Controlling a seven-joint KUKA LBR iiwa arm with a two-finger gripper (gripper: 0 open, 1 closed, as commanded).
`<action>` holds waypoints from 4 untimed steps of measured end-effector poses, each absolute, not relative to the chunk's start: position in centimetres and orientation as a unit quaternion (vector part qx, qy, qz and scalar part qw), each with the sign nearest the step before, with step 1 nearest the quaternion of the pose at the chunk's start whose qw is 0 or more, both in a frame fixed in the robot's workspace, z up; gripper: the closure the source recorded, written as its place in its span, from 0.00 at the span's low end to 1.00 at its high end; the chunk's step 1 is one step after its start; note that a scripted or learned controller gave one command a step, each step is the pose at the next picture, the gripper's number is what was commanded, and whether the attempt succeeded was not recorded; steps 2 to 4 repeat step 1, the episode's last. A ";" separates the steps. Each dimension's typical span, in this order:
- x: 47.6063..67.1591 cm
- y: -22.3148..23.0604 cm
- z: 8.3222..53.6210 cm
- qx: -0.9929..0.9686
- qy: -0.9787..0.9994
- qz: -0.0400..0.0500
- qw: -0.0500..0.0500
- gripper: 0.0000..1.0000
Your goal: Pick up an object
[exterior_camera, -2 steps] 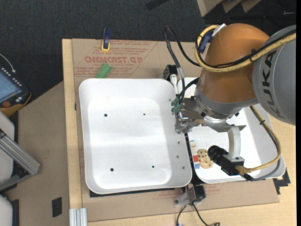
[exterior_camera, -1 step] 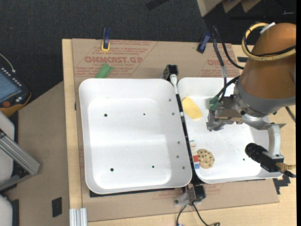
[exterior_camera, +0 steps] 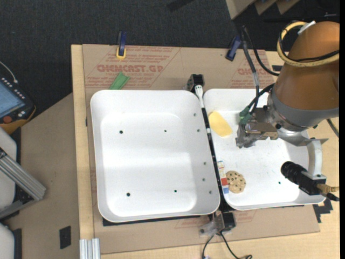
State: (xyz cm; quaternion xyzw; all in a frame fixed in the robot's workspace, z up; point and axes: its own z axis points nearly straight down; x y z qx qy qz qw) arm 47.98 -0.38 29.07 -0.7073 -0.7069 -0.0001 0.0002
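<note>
Arm (exterior_camera: 310, 63): seen reaching in from the right, its orange band above the grey wrist, hung over the right bin.
Gripper (exterior_camera: 245, 139): set low over the upper middle of the right bin (exterior_camera: 269, 196), pointing down toward the bin floor.
Fingers: whether they are parted or closed cannot be told — they are dark and partly hidden by the wrist; nothing is seen between them.
Yellow object (exterior_camera: 220, 123): a rounded, pale yellow piece lying in the right bin near its left wall, just left of the gripper and apart from it.
Cookie (exterior_camera: 235, 181): a round, speckled brown piece lying in the lower left of the right bin, well below the gripper.
Small card (exterior_camera: 224, 182): a red, white and blue item beside the cookie, against the bin's left wall.
Black part (exterior_camera: 299, 176): a dark cylinder seen at the lower right of the right bin — what it belongs to cannot be told.
Left bin (exterior_camera: 108, 109): white, shallow, side by side with the right one.
Table (exterior_camera: 156, 63): covered in printed cardboard, with a green strip (exterior_camera: 118, 81) lying above the left bin.
</note>
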 end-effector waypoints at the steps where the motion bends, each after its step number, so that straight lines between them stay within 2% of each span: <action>1: 48.0 -0.4 30.1 -0.707 -0.707 -0.001 -0.001 1.00; 4: 48.0 -0.4 30.1 -0.707 -0.707 -0.001 -0.001 1.00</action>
